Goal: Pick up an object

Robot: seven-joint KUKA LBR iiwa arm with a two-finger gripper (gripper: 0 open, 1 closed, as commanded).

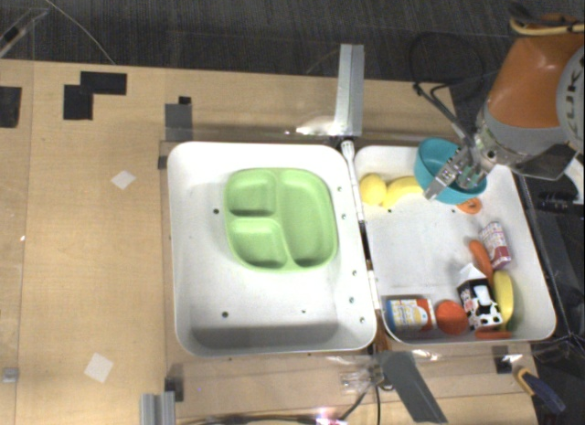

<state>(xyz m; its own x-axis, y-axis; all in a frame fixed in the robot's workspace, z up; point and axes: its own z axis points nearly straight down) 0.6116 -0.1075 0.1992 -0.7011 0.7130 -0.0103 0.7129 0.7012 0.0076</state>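
Jaws [460, 179]: hanging low in the right bin [411, 259]; spread or pinching, I cannot tell.
Cup [433, 162]: sitting just left of jaws, touching.
Lemon [384, 191]: lying farther left.
Risk: fingers may be straddling the rim, tipping the cup.

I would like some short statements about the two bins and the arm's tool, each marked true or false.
1. The green divided plate lies in the left bin. True.
2. The tool hangs over the left bin. False: it is over the far part of the right bin, by the teal cup.
3. The banana lies near the right bin's near right corner. True.
4. The yellow lemon-like pieces sit on the green plate. False: they lie in the right bin, close to the divider.
5. The small can lies in the right bin. True.
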